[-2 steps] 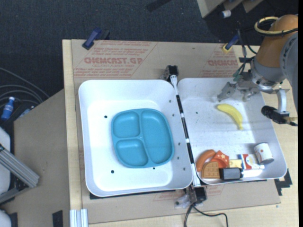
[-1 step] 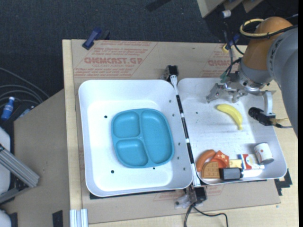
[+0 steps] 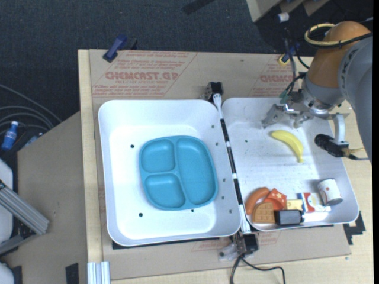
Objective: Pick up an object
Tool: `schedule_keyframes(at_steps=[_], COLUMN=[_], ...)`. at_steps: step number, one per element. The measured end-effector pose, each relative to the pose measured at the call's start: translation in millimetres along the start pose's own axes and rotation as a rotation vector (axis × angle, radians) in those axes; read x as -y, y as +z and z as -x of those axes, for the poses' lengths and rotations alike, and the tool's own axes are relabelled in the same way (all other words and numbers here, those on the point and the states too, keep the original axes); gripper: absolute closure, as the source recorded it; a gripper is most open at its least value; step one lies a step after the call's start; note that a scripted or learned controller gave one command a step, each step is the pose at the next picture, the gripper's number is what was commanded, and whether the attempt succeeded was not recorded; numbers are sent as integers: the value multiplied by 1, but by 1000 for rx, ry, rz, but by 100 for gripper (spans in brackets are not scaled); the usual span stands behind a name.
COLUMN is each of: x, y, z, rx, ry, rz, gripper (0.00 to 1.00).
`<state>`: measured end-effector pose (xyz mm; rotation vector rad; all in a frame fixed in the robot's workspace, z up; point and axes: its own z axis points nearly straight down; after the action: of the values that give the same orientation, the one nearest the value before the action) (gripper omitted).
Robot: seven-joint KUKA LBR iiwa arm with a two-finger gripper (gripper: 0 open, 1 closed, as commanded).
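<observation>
Where the two shallow white bins meet along their shared black divider, that seam serves as the landmark for every place below

Bins: two; the left white plastic bin [image 3: 118, 129] lies left of the seam, the right white plastic bin [image 3: 249, 114] lies right of it

Blue tray: one light-blue plastic plate with three compartments [image 3: 177, 172], flat in the left bin, just left of the seam

Banana: one yellow curved toy banana [image 3: 288, 142], lying flat on the right bin's floor, well right of the seam toward the far side; smooth, bright yellow, its thicker end nearer the seam and its tip pointing away and toward the near side

Near-corner pile: right of the seam at the near edge, one orange rounded piece [image 3: 256, 197], one red piece [image 3: 276, 196], one tan waffle-like piece [image 3: 266, 211], one dark rectangular block [image 3: 289, 217], one white carton with red and blue print [image 3: 309, 203] and one small white cylinder [image 3: 328, 191], crowded together and touching

Gripper: one grey two-finger gripper [image 3: 285, 115] on the grey arm with the orange band [image 3: 331, 55], over the far part of the right bin, just beyond the banana and apart from it

Jaws: spread wide, nothing between them
</observation>
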<state>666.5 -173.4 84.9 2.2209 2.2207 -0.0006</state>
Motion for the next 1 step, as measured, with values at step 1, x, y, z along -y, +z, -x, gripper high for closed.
schedule_keyframes(at_steps=[1], x=[20], y=[0], z=[8], rx=[-1], ry=[0], rz=[-2], gripper=[0])
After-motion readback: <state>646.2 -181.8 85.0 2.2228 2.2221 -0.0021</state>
